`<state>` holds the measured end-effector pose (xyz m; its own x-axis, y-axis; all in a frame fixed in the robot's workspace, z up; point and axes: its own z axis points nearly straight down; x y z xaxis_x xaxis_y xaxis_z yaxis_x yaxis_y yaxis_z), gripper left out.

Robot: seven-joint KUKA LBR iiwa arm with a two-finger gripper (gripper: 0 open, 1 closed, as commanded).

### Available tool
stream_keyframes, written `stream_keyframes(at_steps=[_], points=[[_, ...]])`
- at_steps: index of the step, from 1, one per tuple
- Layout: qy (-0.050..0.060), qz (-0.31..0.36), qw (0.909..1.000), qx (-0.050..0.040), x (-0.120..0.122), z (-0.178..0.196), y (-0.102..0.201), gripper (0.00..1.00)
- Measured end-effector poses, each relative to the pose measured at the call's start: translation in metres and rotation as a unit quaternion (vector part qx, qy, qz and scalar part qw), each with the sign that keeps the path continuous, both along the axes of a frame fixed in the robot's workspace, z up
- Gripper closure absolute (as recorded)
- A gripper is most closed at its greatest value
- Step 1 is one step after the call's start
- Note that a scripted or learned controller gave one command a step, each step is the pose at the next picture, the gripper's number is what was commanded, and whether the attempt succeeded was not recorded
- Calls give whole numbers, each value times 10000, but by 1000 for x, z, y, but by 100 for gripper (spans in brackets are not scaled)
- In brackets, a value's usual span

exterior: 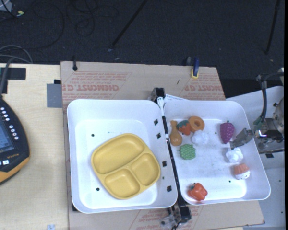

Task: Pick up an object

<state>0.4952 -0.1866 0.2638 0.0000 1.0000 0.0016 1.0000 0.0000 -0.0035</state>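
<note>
Toys lie scattered in the right bin [259, 188], and the pincer [243, 137] sits at that bin's right rim, a grey wedge pointing inward; whether it is released or clenched cannot be told, and nothing shows between its tips. The likeliest target is the purple grape bunch [226, 131], just beside the pincer toward the bin's middle. It looks like a small moulded play-food piece: light, fairly stiff, with a knobbly surface that should give the tips some purchase, best taken across its narrow waist. Below the pincer a crumpled white lump [234, 155] looks soft and would squash under a squeeze. Further down from it, an orange-and-white piece [241, 170] stands apart and offers clear flanks. Well away from the pincer, near the divider between the bins, cluster an orange ring [197, 123], a brown pear-like piece [175, 137], a green knobbly piece [187, 152] and a white lump [199, 138], crowded enough to make a clean hold harder. A red pepper [198, 191] lies alone by the bin's near wall, smooth and probably slippery. The left bin [81, 123] carries a yellow divided plate [126, 166].
</note>
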Motion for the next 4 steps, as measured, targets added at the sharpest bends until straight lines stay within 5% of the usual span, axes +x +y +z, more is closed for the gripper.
stream_keyframes(at_steps=[1, 2, 3, 4], points=[[8, 0, 10000, 5, 0, 10, -1, 100], [-99, 34, 9999, -17, -19, 176, 54, 100], [58, 22, 10000, 12, -20, 55, 109, 100], [-4, 32, 10000, -1, 4, 60, 169, 100]])
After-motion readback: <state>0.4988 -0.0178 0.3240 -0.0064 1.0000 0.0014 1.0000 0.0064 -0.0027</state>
